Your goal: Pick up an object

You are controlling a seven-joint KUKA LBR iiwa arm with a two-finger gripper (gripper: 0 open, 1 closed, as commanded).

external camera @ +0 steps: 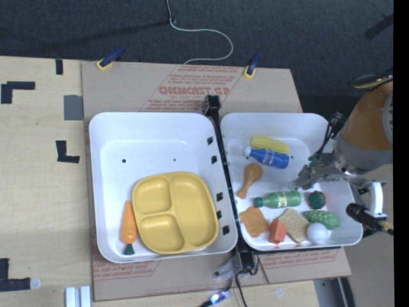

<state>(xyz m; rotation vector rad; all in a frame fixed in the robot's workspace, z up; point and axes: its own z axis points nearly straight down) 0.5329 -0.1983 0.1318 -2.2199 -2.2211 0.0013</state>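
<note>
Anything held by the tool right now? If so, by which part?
Cannot be told. The tool sits low over the right bin, just above the green bottle, with nothing visibly between its tips.

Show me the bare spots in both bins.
Left bin: bare floor behind the yellow plate. Right bin: a strip along the back wall behind the blue bottle. Crowded: the right bin's front, from green bottle to egg.
</note>
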